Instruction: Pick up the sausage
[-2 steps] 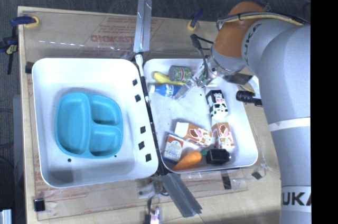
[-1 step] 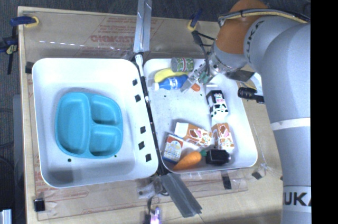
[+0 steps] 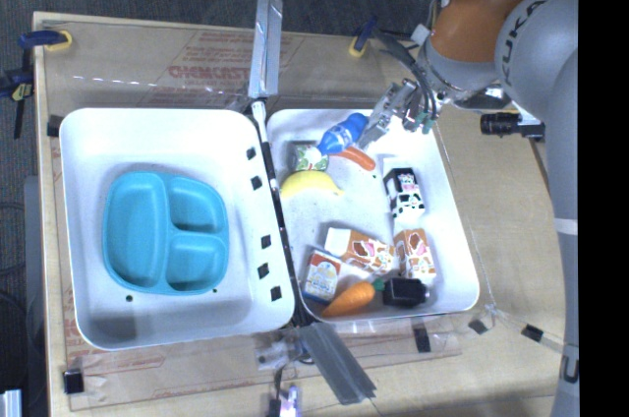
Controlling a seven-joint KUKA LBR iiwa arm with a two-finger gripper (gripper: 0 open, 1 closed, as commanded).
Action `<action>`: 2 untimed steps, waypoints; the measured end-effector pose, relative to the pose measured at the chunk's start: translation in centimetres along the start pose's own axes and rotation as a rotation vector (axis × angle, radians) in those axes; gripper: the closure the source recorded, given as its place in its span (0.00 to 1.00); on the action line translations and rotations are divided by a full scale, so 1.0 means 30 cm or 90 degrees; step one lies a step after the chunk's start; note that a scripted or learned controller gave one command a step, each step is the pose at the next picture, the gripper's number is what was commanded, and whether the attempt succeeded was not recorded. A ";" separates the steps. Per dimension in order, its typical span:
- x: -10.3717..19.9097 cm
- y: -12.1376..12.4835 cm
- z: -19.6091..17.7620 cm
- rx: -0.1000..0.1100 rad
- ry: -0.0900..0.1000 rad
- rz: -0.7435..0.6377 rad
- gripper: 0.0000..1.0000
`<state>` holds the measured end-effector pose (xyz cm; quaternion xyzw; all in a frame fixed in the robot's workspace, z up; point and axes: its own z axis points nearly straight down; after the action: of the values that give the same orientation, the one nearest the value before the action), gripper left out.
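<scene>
The gripper (image 3: 385, 117) hangs over the right bin (image 3: 454, 228), just above the orange sausage (image 3: 359, 157) beside a blue bottle (image 3: 343, 134).

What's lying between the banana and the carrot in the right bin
In the camera view, food cartons lie between the banana and the carrot, past a bare patch of bin floor.

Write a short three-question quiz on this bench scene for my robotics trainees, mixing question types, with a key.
1. True or false: the blue tray lies in the same bin as the sausage.
2. Which item lies nearest the sausage? A. carrot B. blue bottle C. black-and-white cow-patterned carton
3. Fill in: the gripper is over the right bin's ____ edge in the camera view (top or bottom).

Key: 1. False; the tray is in the left bin. 2. B. 3. top.
</scene>
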<state>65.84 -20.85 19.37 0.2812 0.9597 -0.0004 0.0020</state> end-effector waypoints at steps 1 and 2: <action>0.000 -0.001 0.001 0.000 0.000 0.000 0.00; 0.027 -0.015 0.068 0.000 0.002 -0.021 0.00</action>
<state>64.92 -20.80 17.34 0.2653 0.9642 -0.0003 0.0006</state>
